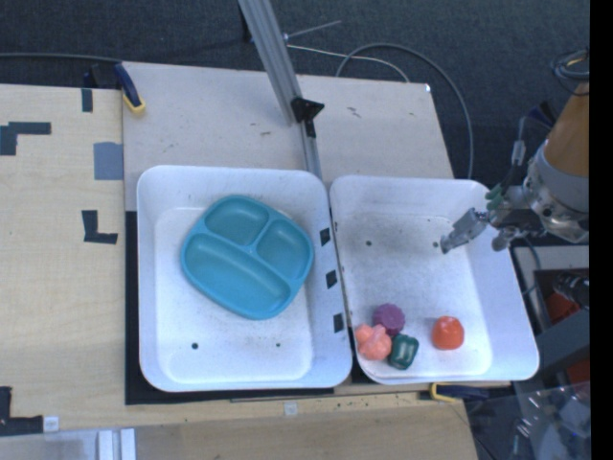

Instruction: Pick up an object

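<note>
Four small objects lay clustered at the near end of the right bin, and I took that bin as my landmark for everything else. Counting them off: one purple piece, one salmon-orange piece touching it on the near-left side, one dark green piece pressed against both, and one red-orange piece standing apart toward the bin's right wall. One blue divided plate sat alone in the left bin, and none of that concerned the pick. The gripper hung over the right bin's far-right part, near its right rim, with the arm reaching in from that side. Its fingers looked parted, one dark tip toward the bin's middle and another nearer the rim, and nothing was between them. The relation I judged the move would turn on was this: every candidate lay toward the near end of the bin from the claw, well apart from it, and the red-orange piece was the nearest, almost straight down the bin along its right side. It also stood free of neighbours, so I judged it the cleaner target; the three-piece cluster left little room for a finger. None of the pieces showed a clear long axis at this size.
</note>
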